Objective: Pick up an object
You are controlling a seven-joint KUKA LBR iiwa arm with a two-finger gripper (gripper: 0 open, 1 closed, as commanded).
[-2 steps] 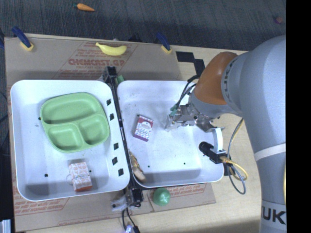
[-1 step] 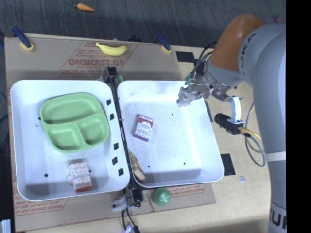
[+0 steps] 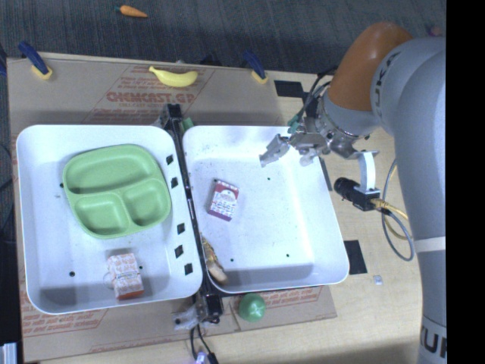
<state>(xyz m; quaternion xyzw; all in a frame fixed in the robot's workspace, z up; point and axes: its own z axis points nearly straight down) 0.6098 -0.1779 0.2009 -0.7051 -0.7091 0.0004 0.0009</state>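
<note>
The grey arm (image 3: 413, 165) comes in from the right edge of the frame, its orange band (image 3: 364, 59) in the upper right, and it bends toward the upper right corner of the right bin (image 3: 318, 268). The gripper (image 3: 274, 152) hangs over that corner, its metal fingers reaching leftward and slightly down in the frame. Nothing is between them; whether they are spread or closed I cannot tell at this size.

A small red-and-white packet (image 3: 223, 200) lies flat on the floor of the right bin, left of centre and well apart from the gripper. It is a rough rectangle, its long axis running top to bottom in the frame with a slight tilt, the upper end leaning right. Its printed face looks glossy.

The left bin (image 3: 30, 226) holds a pale green plastic tray (image 3: 115, 188) with three rounded compartments, lying in the upper half. Below it, near the lower edge, sits a second small box (image 3: 123, 274), tan and red, its faces printed.

Both bins are smooth white plastic with rounded corners, resting on brown printed cardboard (image 3: 121, 93). A yellow banana (image 3: 173, 75) lies on the cardboard above the bins. A green ball (image 3: 252, 307) rests just below the right bin's lower edge. A small orange carrot shape (image 3: 133, 10) lies on the dark carpet (image 3: 227, 14) in the upper left.
</note>
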